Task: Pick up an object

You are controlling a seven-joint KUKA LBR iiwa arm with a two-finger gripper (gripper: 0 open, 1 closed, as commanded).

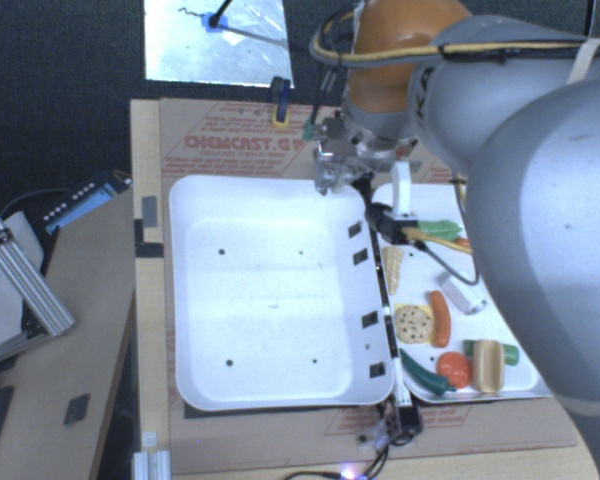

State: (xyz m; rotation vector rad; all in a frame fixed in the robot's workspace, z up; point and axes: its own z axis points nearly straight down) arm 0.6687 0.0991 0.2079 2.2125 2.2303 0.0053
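From the overhead camera, the end effector [352, 173] hung over the far rim of the right bin [525, 386], and I couldn't tell how it was set. The cookie [413, 323], sausage [439, 318] and tomato [454, 369] sat in that bin's near part. I'd drop straight onto one isolated piece, probably the cookie.

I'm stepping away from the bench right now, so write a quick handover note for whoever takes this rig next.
Gripper: low over the far end of the divide between the two bins; nothing seen between its fingers, open or shut unclear.
Left bin: no toys seen in it.
Right bin: toy food along its near side: cookie, sausage, tomato, hot dog, green pepper, plus a cone. The arm hides much of this bin.
Done: no pick yet.
Left: grasp one object and lift it.
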